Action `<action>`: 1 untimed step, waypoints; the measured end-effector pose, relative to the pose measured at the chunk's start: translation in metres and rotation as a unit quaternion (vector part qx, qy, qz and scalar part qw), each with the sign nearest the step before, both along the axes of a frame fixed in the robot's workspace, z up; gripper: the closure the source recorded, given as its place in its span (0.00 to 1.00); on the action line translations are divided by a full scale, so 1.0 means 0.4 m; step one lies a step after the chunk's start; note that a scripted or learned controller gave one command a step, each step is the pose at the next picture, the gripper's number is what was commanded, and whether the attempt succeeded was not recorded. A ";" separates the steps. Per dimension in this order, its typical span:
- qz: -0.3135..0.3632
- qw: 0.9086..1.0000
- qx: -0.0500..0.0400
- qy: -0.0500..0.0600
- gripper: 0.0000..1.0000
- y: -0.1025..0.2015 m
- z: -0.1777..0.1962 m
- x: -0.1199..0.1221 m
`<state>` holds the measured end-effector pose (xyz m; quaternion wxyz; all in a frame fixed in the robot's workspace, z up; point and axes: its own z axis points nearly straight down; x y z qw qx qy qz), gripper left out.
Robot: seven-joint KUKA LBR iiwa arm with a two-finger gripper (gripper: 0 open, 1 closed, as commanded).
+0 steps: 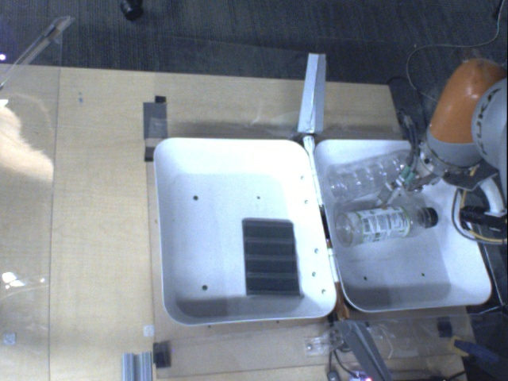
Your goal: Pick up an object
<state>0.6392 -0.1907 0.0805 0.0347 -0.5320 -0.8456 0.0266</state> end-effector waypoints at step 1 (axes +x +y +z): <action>0.017 1.000 0.001 -0.001 0.00 0.001 0.000 0.001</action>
